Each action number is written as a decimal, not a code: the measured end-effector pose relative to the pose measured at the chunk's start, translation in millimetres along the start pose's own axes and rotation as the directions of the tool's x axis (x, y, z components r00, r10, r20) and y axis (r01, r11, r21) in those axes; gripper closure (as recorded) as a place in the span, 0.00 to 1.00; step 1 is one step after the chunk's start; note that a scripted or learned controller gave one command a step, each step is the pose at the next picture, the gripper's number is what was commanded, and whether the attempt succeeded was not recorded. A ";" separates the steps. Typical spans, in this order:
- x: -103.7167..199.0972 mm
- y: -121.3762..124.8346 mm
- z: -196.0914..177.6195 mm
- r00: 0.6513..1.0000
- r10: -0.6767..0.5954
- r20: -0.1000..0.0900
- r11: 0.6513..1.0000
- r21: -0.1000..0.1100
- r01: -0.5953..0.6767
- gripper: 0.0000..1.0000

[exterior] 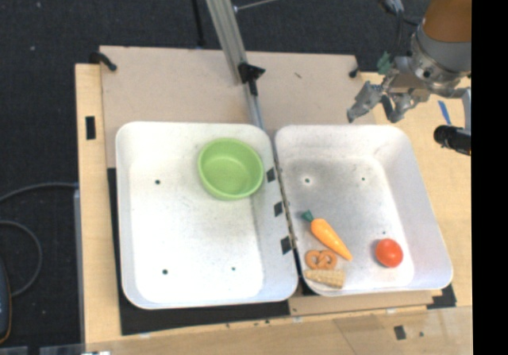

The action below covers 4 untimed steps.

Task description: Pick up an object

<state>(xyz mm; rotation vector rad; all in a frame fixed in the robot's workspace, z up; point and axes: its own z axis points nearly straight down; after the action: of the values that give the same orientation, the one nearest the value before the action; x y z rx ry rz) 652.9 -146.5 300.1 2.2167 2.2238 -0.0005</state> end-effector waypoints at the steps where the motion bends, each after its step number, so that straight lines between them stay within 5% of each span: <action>1: -0.4 -0.1 -0.1 1.000 0.000 0.001 1.000 0.000 0.000 0.00; 4: -9.8 -8.0 166.0 1.000 0.005 0.001 1.000 0.004 -0.005 0.00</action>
<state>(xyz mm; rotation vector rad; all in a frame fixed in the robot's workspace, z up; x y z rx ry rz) 645.1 -156.5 134.2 2.2237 2.2194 -0.0060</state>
